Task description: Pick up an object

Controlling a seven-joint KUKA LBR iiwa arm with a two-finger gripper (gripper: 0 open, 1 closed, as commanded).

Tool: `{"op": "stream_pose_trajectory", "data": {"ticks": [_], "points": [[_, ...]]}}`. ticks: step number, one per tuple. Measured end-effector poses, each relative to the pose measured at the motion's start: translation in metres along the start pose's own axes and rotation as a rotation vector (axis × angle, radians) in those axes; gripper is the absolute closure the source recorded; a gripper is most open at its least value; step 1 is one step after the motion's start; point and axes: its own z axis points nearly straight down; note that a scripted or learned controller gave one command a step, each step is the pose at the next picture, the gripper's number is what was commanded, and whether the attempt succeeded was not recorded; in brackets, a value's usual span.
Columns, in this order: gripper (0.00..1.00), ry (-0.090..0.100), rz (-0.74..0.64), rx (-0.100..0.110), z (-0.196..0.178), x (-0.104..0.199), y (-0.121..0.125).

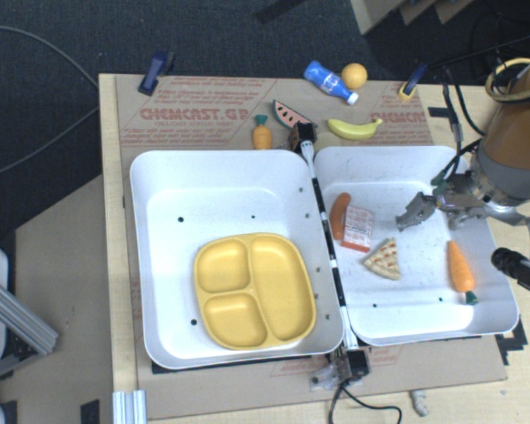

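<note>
Yellow plastic fills the left half of the frame: a three-compartment plate point(254, 288) lying in the left bin point(159, 193), with nothing else beside it. Right of the centre divider, the right bin point(406, 321) holds the candidates for a pick. A red sausage point(339, 216) lies against the divider, a small red-and-white packet point(357, 226) touches its right side, a pizza slice point(383, 260) sits just below them, and a carrot point(460, 268) lies near the bin's right wall. Above the bins, on the cardboard at top centre, rest a small carrot toy point(261, 136), a watermelon slice point(288, 113), a banana point(353, 128), a blue bottle point(329, 81) and an orange ball point(354, 75).

At the right of the frame the gripper point(435, 208) hangs over the upper part of the right bin, fingers spread and empty, the grey arm point(511, 153) entering from the right edge. It looks like the approach step: nothing is grasped yet. The pizza slice and the carrot are nearest; the next move probably calls for centring over one of them, descending, then closing.
</note>
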Motion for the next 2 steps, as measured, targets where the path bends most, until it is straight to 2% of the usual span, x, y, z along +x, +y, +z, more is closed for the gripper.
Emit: {"op": "stream_pose_trajectory", "data": {"ticks": [1,2], "points": [[0.0,-0.001,0.0,-0.006,0.098,0.034,0.022],[0.0,-0.001,0.002,-0.001,0.107,0.049,-0.01]]}}
